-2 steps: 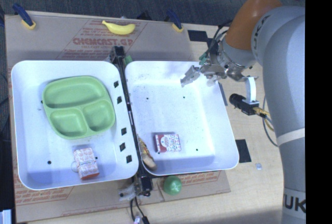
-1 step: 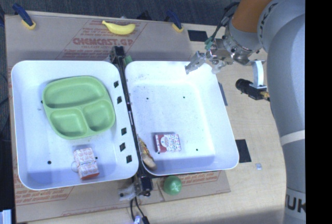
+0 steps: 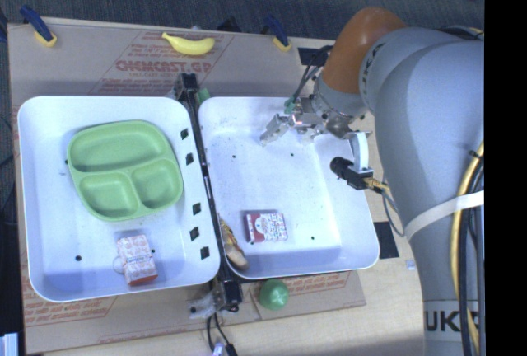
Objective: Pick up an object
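My two-finger metal pincer (image 3: 274,130), fingers apart and gripping nothing, hovers at the right white plastic bin's (image 3: 356,251) far end; the red-and-white carton (image 3: 265,227) lies well apart—closing here risks grabbing air.

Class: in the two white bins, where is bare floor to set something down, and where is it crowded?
Right bin: bare middle, between pincer and red-white box. Left bin: crowded by green tray and small carton.

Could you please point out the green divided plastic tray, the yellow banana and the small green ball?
green divided plastic tray (image 3: 123,144): camera view, on its large upper compartment.
yellow banana (image 3: 188,43): camera view, on its curved middle.
small green ball (image 3: 274,294): camera view, on its centre.
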Robot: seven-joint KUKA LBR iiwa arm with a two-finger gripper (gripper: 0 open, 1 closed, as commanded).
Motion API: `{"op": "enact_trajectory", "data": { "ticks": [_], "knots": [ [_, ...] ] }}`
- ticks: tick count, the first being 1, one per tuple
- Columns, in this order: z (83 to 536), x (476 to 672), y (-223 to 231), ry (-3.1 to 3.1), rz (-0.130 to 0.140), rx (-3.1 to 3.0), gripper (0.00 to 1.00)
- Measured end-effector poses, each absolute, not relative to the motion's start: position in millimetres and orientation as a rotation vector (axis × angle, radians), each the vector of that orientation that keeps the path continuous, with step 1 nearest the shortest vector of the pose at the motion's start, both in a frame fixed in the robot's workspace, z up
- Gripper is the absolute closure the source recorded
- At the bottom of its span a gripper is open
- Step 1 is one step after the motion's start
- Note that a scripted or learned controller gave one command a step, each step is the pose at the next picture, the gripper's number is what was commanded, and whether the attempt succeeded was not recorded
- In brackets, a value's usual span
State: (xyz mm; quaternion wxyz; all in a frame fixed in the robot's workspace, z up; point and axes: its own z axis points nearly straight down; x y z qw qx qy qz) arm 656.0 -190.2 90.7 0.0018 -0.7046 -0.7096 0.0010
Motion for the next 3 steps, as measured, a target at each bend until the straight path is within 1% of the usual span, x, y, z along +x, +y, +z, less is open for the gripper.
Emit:
{"op": "enact_trajectory", "data": {
  "ticks": [1, 2, 3],
  "knots": [
    [102.7, 657.1, -190.1, -2.231, 0.002, -2.208, 1.00],
    [102.5, 657.1, -189.9, -2.232, 0.002, -2.207, 0.00],
    [203.1, 657.5, -210.8, -2.227, -0.001, -2.218, 0.00]
  ]
}}
